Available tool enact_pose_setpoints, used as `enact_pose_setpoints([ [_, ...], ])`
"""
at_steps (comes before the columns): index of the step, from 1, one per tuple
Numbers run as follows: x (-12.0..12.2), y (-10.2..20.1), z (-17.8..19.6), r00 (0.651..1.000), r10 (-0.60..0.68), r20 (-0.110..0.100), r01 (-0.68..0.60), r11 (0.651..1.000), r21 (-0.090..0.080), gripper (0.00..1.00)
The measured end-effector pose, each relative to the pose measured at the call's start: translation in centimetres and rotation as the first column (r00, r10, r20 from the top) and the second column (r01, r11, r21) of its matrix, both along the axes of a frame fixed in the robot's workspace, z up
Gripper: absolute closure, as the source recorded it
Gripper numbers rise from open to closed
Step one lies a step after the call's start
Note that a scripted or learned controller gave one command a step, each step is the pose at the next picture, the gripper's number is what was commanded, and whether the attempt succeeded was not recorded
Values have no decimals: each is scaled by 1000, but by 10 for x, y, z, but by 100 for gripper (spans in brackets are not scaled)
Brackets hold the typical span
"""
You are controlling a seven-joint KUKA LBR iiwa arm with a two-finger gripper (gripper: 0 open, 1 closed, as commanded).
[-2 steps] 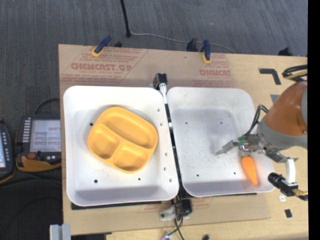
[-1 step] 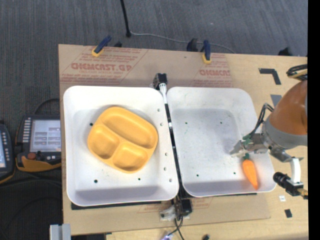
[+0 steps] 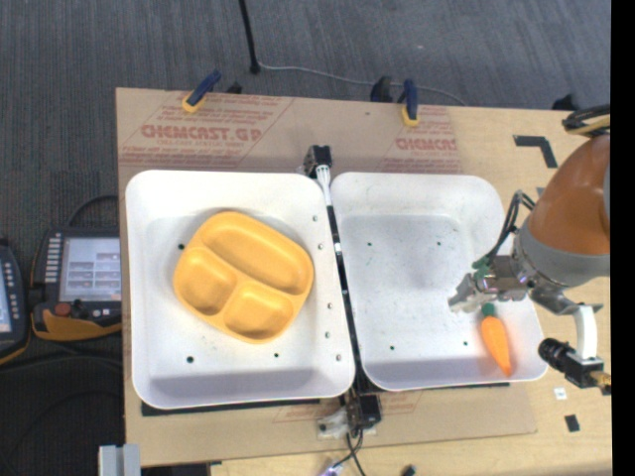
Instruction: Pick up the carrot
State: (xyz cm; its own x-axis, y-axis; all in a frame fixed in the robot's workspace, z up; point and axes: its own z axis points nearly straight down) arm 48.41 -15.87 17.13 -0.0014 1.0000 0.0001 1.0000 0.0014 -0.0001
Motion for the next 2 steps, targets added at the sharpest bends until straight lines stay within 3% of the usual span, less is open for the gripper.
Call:
enact_pose_setpoints([
  [1,-1,-63,-22,1000,-3,-1,3,1000,-2,100],
  [2,0,4,-31,1000,1,-2,-1,1000,2,100],
])
